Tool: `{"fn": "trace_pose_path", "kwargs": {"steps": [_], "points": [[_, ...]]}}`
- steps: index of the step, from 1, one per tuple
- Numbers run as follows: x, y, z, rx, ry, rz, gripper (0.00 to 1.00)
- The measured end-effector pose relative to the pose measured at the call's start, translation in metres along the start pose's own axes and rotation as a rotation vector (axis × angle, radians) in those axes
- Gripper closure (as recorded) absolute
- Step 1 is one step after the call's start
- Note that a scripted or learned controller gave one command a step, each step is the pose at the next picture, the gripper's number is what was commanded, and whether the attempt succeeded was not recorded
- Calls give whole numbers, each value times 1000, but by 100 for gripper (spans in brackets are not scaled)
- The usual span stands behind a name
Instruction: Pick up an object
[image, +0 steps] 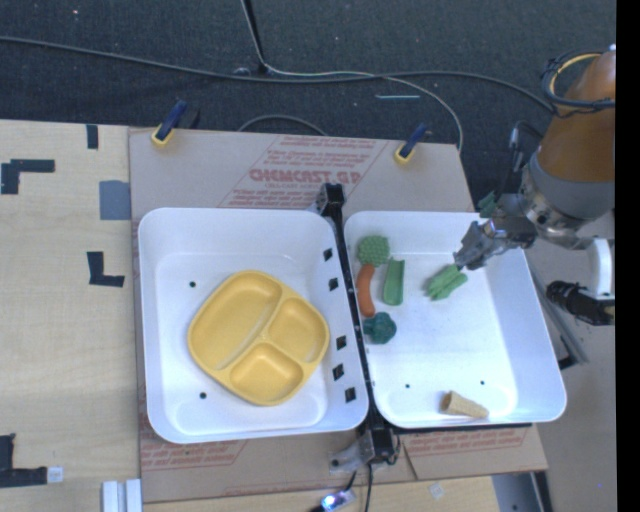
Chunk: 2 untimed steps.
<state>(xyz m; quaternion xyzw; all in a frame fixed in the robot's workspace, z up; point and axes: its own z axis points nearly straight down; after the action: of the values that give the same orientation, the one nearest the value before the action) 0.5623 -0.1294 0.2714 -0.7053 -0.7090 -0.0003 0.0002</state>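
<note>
Right bin holds the pickable items. Green oblong piece (446, 283) lies tilted near the bin's upper right, directly below the end effector (472, 252); contact unclear. Broccoli-like green floret (374, 249) sits at upper left by the divider, orange carrot-like stick (366, 288) just below it, green bar (393, 282) beside that. Dark teal lump (380, 328) lower. Tan wedge (464, 405) lies alone near the front edge.

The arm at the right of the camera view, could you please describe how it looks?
The grey metal arm carries a broad orange band ringed by a thin yellow cable above its wrist. It narrows to a small dark grey gripper with a green detail nearby.
</note>
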Motion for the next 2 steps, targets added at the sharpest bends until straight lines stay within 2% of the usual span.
{"fn": "trace_pose_path", "kwargs": {"steps": [1,2], "points": [[59,12,13,2,0,-1,100],[113,18,10,1,0,-1,100]]}}
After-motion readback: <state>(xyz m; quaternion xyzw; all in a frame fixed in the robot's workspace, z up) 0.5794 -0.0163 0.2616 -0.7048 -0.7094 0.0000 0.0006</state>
